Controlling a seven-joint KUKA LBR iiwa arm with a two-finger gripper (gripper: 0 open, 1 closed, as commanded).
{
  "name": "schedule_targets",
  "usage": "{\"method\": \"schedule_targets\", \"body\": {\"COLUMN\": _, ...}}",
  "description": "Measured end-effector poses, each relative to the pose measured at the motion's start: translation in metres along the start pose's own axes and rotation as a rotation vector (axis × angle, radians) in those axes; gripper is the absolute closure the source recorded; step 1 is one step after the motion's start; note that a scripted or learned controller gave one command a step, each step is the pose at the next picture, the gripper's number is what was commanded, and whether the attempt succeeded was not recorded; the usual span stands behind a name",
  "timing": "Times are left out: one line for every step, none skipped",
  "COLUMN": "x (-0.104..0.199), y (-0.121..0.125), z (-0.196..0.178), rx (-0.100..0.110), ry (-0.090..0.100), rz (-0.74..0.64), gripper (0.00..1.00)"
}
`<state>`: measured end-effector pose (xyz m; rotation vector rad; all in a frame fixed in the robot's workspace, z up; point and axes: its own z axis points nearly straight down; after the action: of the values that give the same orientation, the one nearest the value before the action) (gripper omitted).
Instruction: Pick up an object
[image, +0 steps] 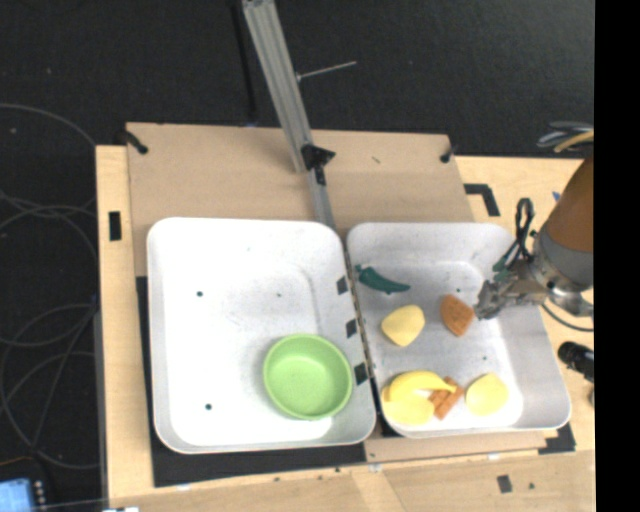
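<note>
Your tool (490, 300) sits low over the right bin (520, 395), near its right wall, tip just beside the small orange-brown piece (458, 316). You can't tell whether it's open or closed; nothing visibly gripped. Same bin: a pale yellow lump (403, 325) left of that piece, a dark green bit (381, 281) up by the divider, a yellow cluster (415, 392) and another yellow lump (487, 394) along the front. The left bin (200, 260) carries a green bowl (307, 375) at its front right corner.
</note>
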<state>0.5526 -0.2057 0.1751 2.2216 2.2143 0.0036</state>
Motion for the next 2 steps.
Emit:
{"method": "schedule_targets", "body": {"x": -0.006, "y": 0.002, "z": -0.044, "rx": -0.002, "ry": 0.0, "rz": -0.004, "gripper": 1.0}}
{"method": "schedule_targets", "body": {"x": -0.007, "y": 0.003, "z": -0.063, "rx": 0.001, "ry": 0.001, "rz": -0.007, "gripper": 1.0}}
